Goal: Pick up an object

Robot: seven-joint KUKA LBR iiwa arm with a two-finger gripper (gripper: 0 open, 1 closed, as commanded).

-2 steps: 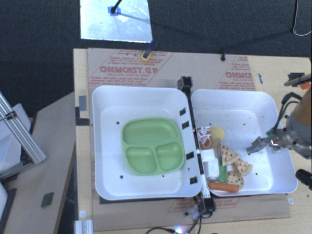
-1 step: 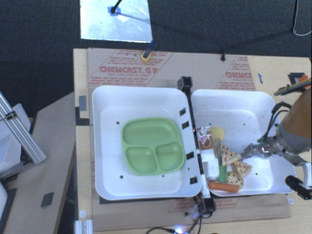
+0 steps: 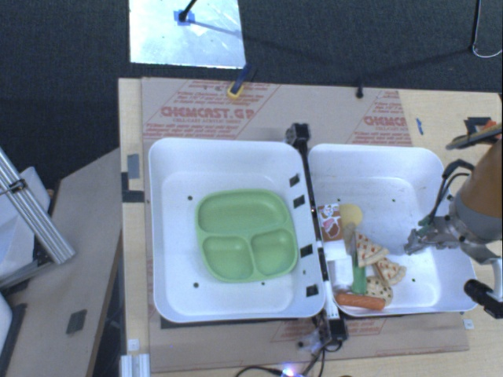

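Red lettering "CHEMCAST GP" reads twice across the brown protective sheet (image 3: 206,110) under the bins. The grey arm's gripper (image 3: 416,242) hovers over the right white bin (image 3: 393,181); whether it's spread or pressed together, I cannot tell. Toy pizza slices (image 3: 369,251), an orange carrot (image 3: 361,300) and a yellow piece (image 3: 350,213) crowd the bin's left side. A green divided plastic tray (image 3: 244,234) sits in the left white bin (image 3: 181,179).

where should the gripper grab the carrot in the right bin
Grip the carrot across its thin middle, coming straight down from above. It lies flat and lengthwise along the right bin's near wall, so the fingers should straddle its width. The pizza slice crowds its far side, so probably go in close.
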